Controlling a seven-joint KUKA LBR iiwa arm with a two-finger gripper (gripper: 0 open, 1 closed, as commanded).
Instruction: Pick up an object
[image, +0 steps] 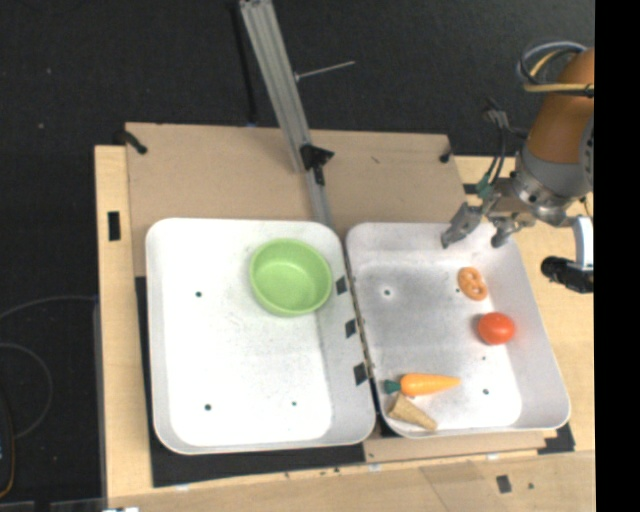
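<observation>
Four objs in rt bin: orange piece just below the end effector, fingers apart, holding nothing; tomato, carrot, wedge farther toward front.

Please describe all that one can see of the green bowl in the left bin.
The green bowl is round, light green and looks like smooth plastic, with a slightly raised rim. It stands upright, opening facing up, and nothing lies inside it. It rests on the floor of the left bin, in the far right part, close to the edge shared with the other bin. Nothing else touches it.
</observation>
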